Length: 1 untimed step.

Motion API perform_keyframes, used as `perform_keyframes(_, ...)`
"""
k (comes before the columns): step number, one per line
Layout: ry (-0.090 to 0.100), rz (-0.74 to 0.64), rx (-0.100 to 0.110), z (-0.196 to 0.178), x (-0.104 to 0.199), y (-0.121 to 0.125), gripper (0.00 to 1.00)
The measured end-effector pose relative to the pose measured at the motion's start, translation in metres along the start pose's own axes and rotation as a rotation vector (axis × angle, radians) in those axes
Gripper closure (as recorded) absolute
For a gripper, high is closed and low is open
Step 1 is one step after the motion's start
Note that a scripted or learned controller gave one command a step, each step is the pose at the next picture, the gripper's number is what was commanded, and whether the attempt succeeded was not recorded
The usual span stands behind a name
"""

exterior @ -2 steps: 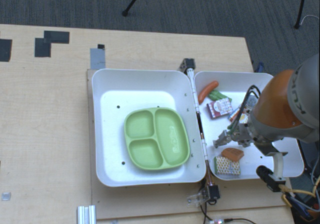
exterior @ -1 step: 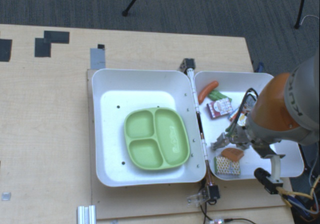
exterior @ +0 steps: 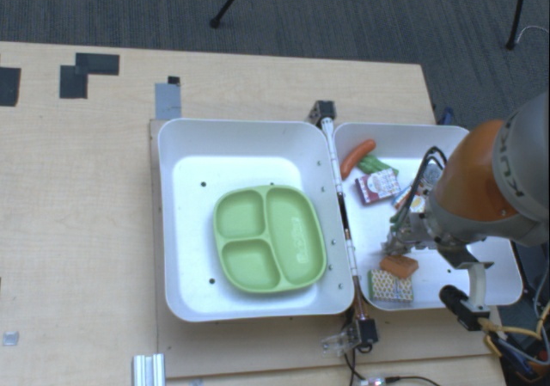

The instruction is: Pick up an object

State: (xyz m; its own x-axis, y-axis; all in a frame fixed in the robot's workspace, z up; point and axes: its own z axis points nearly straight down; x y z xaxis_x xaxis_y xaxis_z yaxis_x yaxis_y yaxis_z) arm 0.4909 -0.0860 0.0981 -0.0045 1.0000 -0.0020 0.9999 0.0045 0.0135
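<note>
The arm (exterior: 485, 178) is down in the right bin (exterior: 507, 285); its claw (exterior: 400, 242) sits right over an orange-brown block (exterior: 400, 266); whether it is apart or together, I cannot tell; a green tray (exterior: 270, 239) lies in the left bin (exterior: 185, 204); a carrot (exterior: 357, 155) rests near the far wall.

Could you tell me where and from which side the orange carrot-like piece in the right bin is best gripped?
Grip the orange carrot across its narrow middle, coming straight down from above. It lies flat and slanted near the right bin's far-left corner, long and thin, so closing the pincer across its width seems most secure.
</note>
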Motion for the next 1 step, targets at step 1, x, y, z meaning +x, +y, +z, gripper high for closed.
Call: perform_keyframes(1,0.000,0.001,0.000,0.0001,0.0001,-0.0001,0.00)
